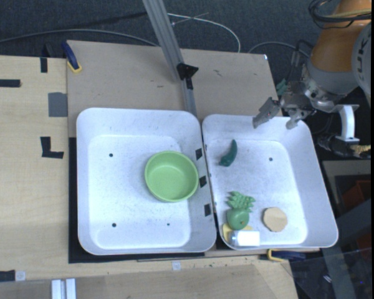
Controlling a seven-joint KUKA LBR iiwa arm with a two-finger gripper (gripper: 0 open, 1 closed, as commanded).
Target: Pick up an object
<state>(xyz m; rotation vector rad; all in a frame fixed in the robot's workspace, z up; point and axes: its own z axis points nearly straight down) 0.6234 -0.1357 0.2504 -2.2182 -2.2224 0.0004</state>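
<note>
1. Four small things lie in the right bin (318, 185), and a green bowl (171, 176) sits alone in the left bin (93, 167); any of them could serve as the object to pick up.
2. Taking the green bowl as landmark: the dark green curved piece (229, 154) lies to its right and a little farther back, across the divide between the bins.
3. The green leafy-topped toy (239, 211) lies to the bowl's right and nearer the front, with a white block (247, 238) just in front of it and a tan round disc (275, 219) beyond.
4. The gripper (276, 117) hovers well to the bowl's right, over the right bin's back rim, its fingers spread apart and holding nothing.
5. The curved piece looks light, stiff and probably smooth; it stands free, so pinching across its narrow middle seems safest.
6. The bowl looks light but wide, so only its rim would offer a hold.
</note>
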